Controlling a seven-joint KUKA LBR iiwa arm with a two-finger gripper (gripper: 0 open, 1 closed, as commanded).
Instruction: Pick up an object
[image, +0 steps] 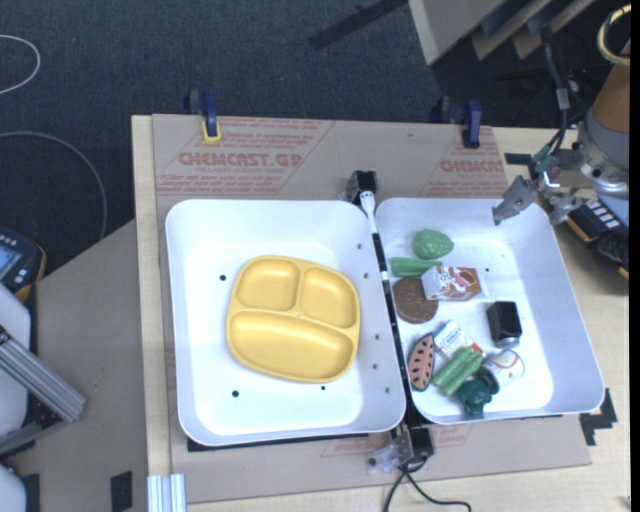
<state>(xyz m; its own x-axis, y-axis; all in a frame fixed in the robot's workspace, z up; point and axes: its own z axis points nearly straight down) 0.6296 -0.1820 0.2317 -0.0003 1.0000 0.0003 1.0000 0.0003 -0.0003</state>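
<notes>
Where it lies, green toy (433, 243).

A robotics lab: clamped board (250, 150), two white bins (190, 300), loose cables (60, 150), dark carpet (150, 50).

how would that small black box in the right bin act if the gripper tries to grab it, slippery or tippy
The black box looks hard and blocky, so probably stiff, not floppy. It lies flat on the bin floor, so tipping or rolling seems unlikely. Its surface shows a slight sheen, so it may slip a little. It sits apart from the other items.
</notes>
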